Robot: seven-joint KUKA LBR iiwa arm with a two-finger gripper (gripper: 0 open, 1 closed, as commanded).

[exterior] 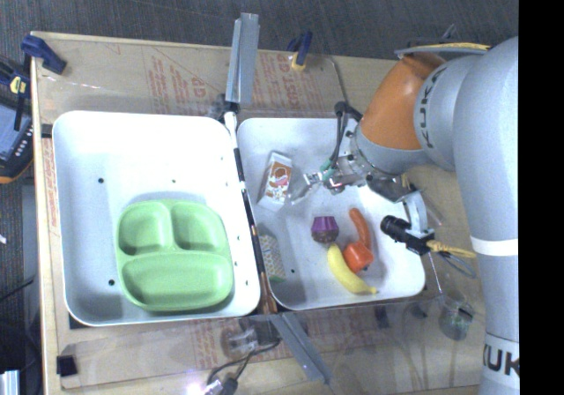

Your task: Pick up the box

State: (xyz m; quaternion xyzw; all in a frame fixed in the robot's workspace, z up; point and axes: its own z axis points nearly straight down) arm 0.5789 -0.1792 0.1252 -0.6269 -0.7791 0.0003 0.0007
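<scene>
Nearest in the right bin (401, 283) lie a yellow banana (350, 272) and, touching its far side, an orange carrot (359, 239); just left of the carrot sits a dark purple fruit (324, 228); a grey mesh piece (270, 254) lies along the bin's left wall; the left bin (79, 164) holds a green divided tray (174, 256).

Farther back, in the left part of the right bin, is the box (278, 180), a small white carton with a red picture, tilted against the wall between the bins; it looks light and stiff but thin-walled, likely to dent under a hard squeeze, and its printed faces are probably slick; the best hold, I judge, is across its two long narrow edges, near the middle, so it cannot pivot.

The claw (328, 178) hangs just right of the box, apart from it, with nothing between its tips; how wide it stands I cannot tell; the grey arm (480, 120), orange-banded, reaches in from the right and bends down over the bin's far right corner, above the bench (132, 76).
</scene>
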